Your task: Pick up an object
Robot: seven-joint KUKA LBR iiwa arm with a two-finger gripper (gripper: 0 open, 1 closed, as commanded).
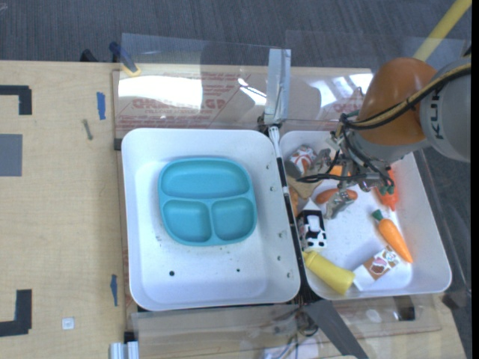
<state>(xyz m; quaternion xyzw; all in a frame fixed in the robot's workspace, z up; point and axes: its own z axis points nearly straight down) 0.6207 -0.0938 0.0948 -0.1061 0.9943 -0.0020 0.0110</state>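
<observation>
In the camera view, the gripper (340,193) is seen lowered into the right bin (430,275), among an orange-red toy (327,196) and a small round toy (302,158). Whether anything is clasped cannot be told, as the tip is cluttered by cables. A carrot (394,235), a yellow cylinder (329,271) and a black-and-white toy (313,230) lie nearby. The grasp step is judged underway; a firm closing, then a straight lift, is called for. A blue tray (207,201) lies in the left bin (142,223).
</observation>
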